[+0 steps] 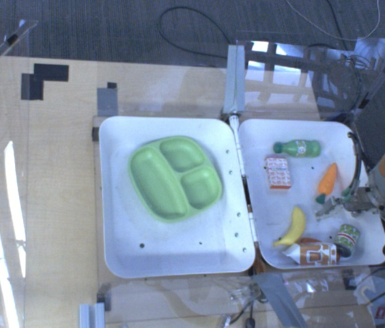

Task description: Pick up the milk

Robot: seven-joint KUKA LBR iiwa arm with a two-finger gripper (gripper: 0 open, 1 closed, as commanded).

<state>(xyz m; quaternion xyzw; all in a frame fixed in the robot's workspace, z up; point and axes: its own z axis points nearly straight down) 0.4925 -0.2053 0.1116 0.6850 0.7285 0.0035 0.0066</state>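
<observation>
The milk (pixel 278 172) is a small red-and-white carton lying flat in the upper left part of the right bin (pixel 261 203). My gripper (pixel 334 206) reaches in from the right edge and hangs low over the bin's right-hand middle. It is right of and below the carton, well apart from it. A carrot (pixel 328 180) lies just above the gripper tip, and a small can (pixel 347 236) lies just below it. Nothing shows in the gripper.
A green bottle (pixel 297 148) lies at the right bin's back. A banana (pixel 292 227) and a brown-labelled bottle (pixel 315 253) lie near its front edge. The left bin (pixel 117 251) holds a green divided plate (pixel 175 178).
</observation>
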